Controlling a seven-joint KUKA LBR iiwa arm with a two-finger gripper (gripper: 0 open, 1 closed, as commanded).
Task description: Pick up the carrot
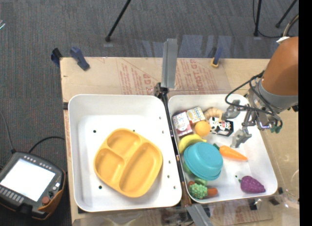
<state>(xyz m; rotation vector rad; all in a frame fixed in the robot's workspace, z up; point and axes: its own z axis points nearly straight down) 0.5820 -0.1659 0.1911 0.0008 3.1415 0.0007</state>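
Camera view: carrot (233,153), teal bowl (203,160) in right bin (265,159).

Both bins: white, left bin (80,122) and right bin (265,164). Divided plate (128,161): yellow. Carrot (233,153): orange. Bowl (203,160): teal. Grape bunch (252,184): purple. Near vegetable piece (202,190): green with an orange-red end. Small far carton (222,126): black and white. Arm (282,74): grey with an orange band. Bench (122,76): tan with red print.
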